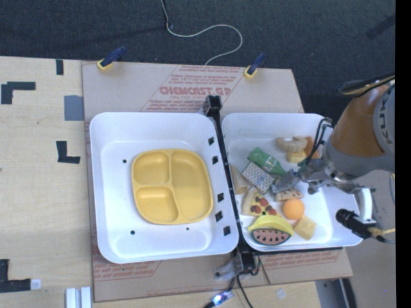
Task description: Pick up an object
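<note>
The right bin (270,124) holds a heap of toy food. In it I see a green piece (266,161), a grey checkered piece (258,174), a pizza slice (259,205), an orange ball (293,209), a yellow banana (268,222), a watermelon slice (270,237), a pale yellow block (306,227) and beige pieces (292,145) at the back. My gripper (290,181) reaches in from the right and is low over the middle of the heap, just above the orange ball and right of the checkered piece. Nothing is visibly lifted.
The left bin (103,172) holds a yellow divided plate (172,186). A black divider (221,165) runs between the bins. The grey and orange arm (359,140) covers the right bin's right edge. Two clamps (112,58) hold the cardboard at the back.
</note>
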{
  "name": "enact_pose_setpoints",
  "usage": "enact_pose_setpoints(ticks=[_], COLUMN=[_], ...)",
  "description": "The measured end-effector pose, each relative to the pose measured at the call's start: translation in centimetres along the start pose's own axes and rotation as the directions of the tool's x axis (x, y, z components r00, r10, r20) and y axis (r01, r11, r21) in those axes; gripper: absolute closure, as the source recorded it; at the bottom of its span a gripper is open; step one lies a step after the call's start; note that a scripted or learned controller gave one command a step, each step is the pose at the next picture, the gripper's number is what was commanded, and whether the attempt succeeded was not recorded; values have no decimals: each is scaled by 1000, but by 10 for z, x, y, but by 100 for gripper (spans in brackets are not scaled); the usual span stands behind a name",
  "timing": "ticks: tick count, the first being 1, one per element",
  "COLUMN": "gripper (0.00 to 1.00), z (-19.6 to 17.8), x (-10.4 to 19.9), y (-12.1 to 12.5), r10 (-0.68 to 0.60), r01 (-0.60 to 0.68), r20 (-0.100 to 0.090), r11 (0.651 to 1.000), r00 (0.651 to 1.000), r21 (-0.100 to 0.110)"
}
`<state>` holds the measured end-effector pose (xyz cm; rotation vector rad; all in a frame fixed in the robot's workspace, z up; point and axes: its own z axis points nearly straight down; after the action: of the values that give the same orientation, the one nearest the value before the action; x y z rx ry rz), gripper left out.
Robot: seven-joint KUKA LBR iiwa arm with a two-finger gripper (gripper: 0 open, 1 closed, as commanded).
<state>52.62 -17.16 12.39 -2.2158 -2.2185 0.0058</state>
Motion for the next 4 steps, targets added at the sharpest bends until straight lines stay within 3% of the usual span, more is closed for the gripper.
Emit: enact_pose_setpoints(ticks=[1,2,4], gripper=[0,100,100], z=[42,29,-65], x=[1,1,-6], y=[0,0,1], r10=[-1,-1,0], r01=[1,1,1], r20=[2,3,2], r11=[1000,1000,1000], r00=[1000,1000,1000], r21=[-4,-6,-9])
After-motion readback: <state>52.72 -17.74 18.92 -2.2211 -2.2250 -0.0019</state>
